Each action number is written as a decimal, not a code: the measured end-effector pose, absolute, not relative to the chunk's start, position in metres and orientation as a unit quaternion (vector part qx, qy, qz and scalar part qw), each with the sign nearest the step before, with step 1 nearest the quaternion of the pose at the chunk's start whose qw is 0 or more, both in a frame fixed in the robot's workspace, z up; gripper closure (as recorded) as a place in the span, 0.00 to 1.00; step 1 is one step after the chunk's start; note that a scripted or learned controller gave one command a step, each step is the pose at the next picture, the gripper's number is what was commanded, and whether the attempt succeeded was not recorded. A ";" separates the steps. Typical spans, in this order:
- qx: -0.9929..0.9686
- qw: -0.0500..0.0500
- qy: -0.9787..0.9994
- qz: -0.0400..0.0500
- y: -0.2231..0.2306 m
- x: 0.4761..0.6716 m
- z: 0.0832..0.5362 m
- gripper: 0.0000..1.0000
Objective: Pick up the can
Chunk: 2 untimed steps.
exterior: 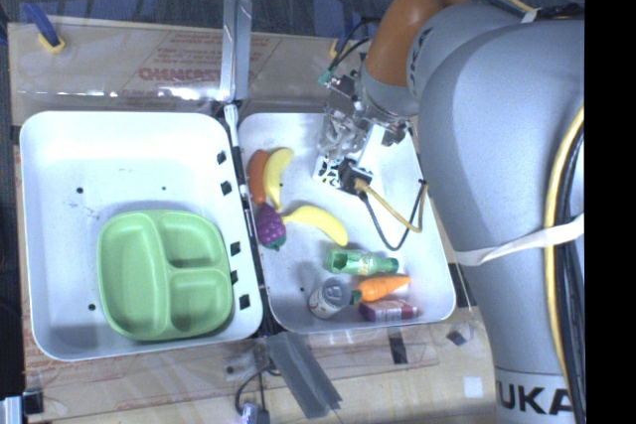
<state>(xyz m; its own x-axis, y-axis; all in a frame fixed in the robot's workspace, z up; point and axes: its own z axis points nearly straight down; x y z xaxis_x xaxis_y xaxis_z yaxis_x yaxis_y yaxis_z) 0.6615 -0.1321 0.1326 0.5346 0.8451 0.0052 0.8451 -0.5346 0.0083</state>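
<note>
The big grey arm (497, 164) runs off the right and near edges, its bulk hides the right white bin's (298, 318) right rim, and the gripper (343, 154) is too cluttered to read its fingers.

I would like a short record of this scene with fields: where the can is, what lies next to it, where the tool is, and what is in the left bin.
can: silver can, near the front edge of the right bin
neighbours of can: green bottle behind it, carrot to its right
other items in right bin: two bananas, purple grapes
tool: tool over the back part of the right bin, apart from the can
left bin: left bin holds a green divided plate
</note>
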 end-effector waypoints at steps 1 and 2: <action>0.917 -0.001 0.399 0.000 -0.171 0.651 0.277 1.00; 0.915 -0.002 0.404 -0.002 -0.168 0.652 0.286 1.00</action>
